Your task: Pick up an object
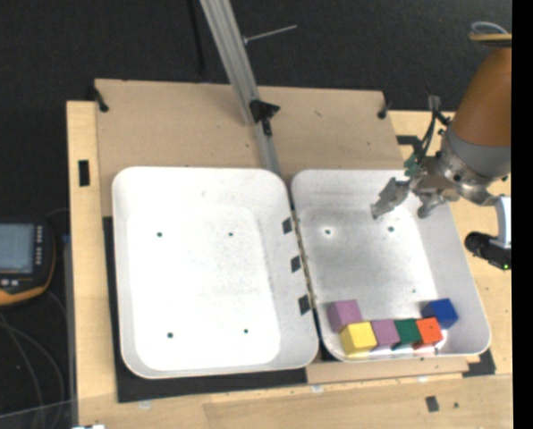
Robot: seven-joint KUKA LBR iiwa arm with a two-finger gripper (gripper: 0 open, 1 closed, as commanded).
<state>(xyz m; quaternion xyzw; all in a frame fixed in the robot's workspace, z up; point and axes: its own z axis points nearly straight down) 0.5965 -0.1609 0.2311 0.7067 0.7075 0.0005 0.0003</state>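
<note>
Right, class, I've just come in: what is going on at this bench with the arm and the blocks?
A robot arm reaches in from the right over the right bin, its gripper open above the bin's upper part and holding nothing. The blocks sit bunched along the near edge: two purple, a yellow, a green, an orange and a blue. None has been picked up yet. The left bin sits beside it.

no legible text, labels, brands, numbers or signs anywhere
</note>
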